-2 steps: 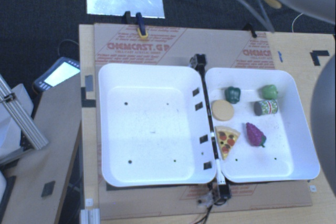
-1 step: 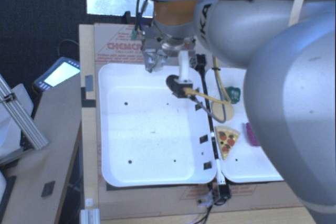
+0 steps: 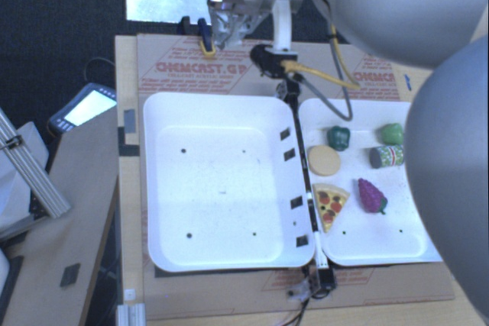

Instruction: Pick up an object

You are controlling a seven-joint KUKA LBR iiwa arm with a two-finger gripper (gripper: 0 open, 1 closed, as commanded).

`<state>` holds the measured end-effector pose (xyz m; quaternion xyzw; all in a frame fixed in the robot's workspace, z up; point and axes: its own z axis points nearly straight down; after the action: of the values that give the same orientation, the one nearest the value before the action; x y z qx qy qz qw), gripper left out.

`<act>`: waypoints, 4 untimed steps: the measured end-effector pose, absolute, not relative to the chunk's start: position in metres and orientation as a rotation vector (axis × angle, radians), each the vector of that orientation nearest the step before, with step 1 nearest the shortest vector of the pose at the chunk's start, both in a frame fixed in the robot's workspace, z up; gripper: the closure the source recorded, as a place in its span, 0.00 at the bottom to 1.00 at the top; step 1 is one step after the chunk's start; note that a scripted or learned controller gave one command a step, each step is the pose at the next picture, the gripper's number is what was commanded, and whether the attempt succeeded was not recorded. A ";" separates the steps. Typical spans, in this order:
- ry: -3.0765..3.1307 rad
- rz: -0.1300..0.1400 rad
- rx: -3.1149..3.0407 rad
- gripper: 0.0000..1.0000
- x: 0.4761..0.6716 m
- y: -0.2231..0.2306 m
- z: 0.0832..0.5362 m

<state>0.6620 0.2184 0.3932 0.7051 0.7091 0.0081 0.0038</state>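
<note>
Camera view: we see the gripper [image 3: 229, 25] above the surface's far edge, its state untellable; a pizza slice [image 3: 330, 205] lies in the right bin [image 3: 382, 254]

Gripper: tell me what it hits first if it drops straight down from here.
Probably the cardboard sheet behind the left bin, not a toy. The gripper hangs over it, though depth is unclear.

Two white bins [image 3: 221, 107] sit below the claw [image 3: 229, 27] in the view. Six small items lie lower right of it: one pizza slice [image 3: 330, 205], one tan disc [image 3: 324, 160], one purple piece [image 3: 372, 195], one can [image 3: 386, 156], and what look like two green pieces [image 3: 338, 137].
</note>
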 end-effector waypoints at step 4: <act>2.231 0.007 2.210 0.00 0.668 0.235 0.541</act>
<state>0.6681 0.2348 0.5412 0.7039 0.7103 0.0022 0.0007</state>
